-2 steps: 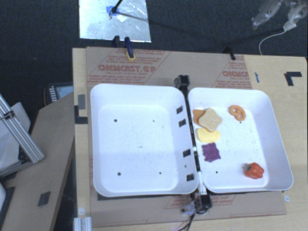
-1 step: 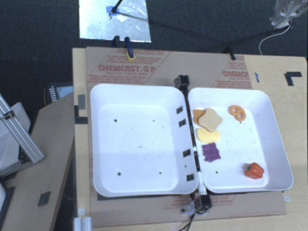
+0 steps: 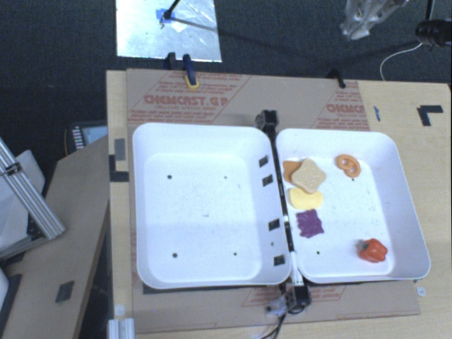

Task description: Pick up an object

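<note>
Camera view from above the worktop [image 3: 395,101]: the gripper [image 3: 364,14] hangs high at the upper right, beyond the far edge of both bins, and whether its fingers are apart or together cannot be told from this blurred view. Every candidate lies in the right bin [image 3: 402,189]: a bread slice [image 3: 308,176] touching a yellow piece [image 3: 305,199], a purple piece [image 3: 309,223] just below, a pretzel [image 3: 347,164] near the far wall, a red pepper [image 3: 373,250] at the near corner. The pretzel lies nearest, down-frame of the gripper, and the left bin [image 3: 141,189] holds no object
</note>
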Tool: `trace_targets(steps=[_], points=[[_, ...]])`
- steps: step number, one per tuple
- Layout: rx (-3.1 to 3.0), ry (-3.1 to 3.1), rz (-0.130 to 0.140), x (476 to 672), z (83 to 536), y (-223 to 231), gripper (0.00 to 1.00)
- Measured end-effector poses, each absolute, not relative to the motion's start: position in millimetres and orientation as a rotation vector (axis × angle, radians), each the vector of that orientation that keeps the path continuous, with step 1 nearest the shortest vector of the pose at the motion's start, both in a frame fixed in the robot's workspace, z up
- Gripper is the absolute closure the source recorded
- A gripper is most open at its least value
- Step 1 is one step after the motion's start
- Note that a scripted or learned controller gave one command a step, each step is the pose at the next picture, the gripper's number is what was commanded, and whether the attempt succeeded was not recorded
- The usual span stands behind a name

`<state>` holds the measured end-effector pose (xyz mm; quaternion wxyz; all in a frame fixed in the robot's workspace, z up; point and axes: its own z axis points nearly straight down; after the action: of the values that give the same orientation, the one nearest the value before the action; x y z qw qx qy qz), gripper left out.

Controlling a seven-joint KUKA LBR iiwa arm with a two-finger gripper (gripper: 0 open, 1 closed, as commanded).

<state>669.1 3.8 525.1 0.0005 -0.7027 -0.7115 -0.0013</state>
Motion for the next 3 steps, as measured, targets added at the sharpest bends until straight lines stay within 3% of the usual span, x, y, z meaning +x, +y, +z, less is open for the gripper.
trace_targets(steps=[1, 2, 3], points=[[-2.209, -2.234, -0.006, 622.8, 536.0, 77.5, 1.00], [-2.208, -2.235, -0.006, 630.8, 534.9, 157.0, 1.00], [-2.206, -2.233, -0.002, 619.3, 516.9, 238.9, 1.00]])
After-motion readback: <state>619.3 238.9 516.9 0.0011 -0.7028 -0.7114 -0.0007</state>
